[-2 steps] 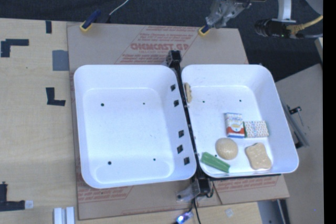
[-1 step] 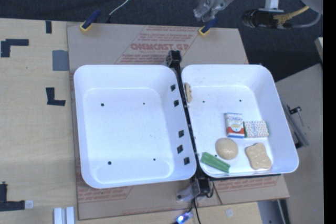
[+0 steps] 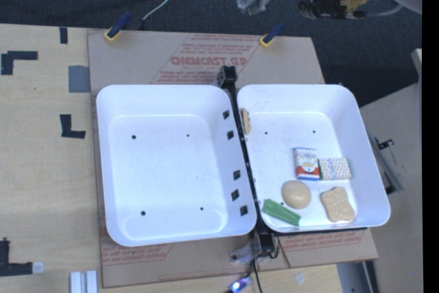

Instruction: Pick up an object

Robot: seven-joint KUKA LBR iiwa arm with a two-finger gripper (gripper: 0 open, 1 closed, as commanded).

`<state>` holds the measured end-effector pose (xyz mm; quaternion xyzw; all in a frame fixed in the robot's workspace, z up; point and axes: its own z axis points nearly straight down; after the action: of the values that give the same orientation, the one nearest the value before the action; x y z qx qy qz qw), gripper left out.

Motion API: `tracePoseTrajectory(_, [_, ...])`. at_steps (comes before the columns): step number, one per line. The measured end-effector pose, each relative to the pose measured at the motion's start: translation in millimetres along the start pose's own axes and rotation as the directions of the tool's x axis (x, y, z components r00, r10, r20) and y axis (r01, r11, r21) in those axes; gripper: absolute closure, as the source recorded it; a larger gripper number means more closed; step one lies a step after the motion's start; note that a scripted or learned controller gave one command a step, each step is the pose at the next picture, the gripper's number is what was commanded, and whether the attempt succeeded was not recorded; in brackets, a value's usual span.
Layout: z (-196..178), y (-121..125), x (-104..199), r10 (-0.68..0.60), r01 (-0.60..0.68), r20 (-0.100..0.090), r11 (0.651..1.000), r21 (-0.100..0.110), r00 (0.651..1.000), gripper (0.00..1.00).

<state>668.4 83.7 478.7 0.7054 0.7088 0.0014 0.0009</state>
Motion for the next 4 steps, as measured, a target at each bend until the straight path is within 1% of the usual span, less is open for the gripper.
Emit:
tracePoseTrajectory(1, [-31,0,61,-0.002,0.002,-0.001,1.0,0.0,1.0,1.0])
tracePoseTrajectory(2, [-57,0,133,-0.003,0.003,-0.001,1.0,0.001,1.0,1.0])
tracePoseTrajectory(3, [-55,1,150,0.002,-0.002,0.001,1.0,0.004,1.0,1.0])
tracePoseTrajectory(4, [-55,0,150,0.002,-0.002,0.001,1.0,0.005,1.0,1.0])
